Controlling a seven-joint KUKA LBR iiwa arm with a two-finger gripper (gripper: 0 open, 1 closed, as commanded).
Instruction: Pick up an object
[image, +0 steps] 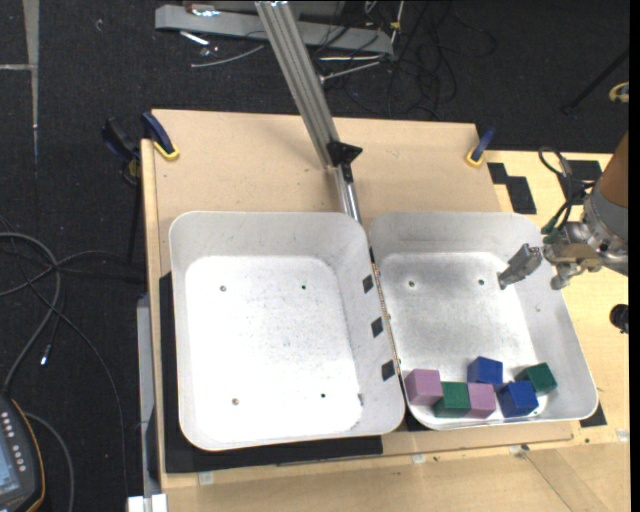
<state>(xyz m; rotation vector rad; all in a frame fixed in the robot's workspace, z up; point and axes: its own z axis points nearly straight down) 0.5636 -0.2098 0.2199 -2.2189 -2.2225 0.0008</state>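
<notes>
Camera view looks down at a slant on two shallow white plastic bins set side by side on a pale wooden bench, and the grey two-finger gripper (535, 262) hangs over the upper right part of the right-hand bin (440, 245). Its state I cannot tell from here; it is small and blurred against the bin wall, and nothing is seen gripped in it. What it could pick lies well apart from it, down toward the near edge of that same bin: a huddle of small blocks, namely a purple cube (424, 386), a green cube (455, 398), a pink-purple cube (482, 399), a blue cube (486, 371), a second blue cube (518, 398) and a dark green cube (541, 377). They sit touching or just beside one another, so none offers a clear long axis. To my eye the dark green one lies nearest under the gripper's line. Most of the arm is cut off at the right. The left-hand bin (200, 240) has only speckles.
</notes>
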